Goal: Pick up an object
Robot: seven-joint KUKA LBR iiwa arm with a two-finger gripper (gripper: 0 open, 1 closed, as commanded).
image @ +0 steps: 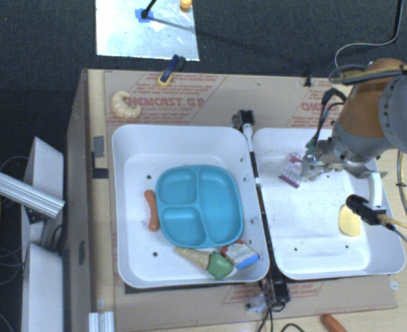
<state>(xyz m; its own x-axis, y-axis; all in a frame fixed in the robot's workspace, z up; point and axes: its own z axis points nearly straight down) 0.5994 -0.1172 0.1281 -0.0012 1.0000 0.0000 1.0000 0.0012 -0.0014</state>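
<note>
Purple-and-white packet [291, 171] lies flat in the far left part of the right bin [328, 258], near the rim that this bin shares with the left bin [131, 185]. The pincer [312, 160] is low over the bin floor, just beside the packet on its right. I cannot tell whether the pincer is spread or pressed together. The packet seems to lie next to it, not inside it.

The first risk, in my judgement, comes from the bin itself. The floor is smooth and the left wall is close, so a push from the right may slide the packet to the wall instead of lifting it. The yellow lump [348, 222] at the near right is well apart and should not disturb. The packet is thin and flat, so the pincer may close above it on nothing, or scrape the floor.

For writing, the cardboard sheet [210, 92] on the tabletop under the bins carries red print that seems to read "CHEMCAST GP". It repeats on the right, partly hidden. The print on the purple-and-white packet is too small to read.
</note>
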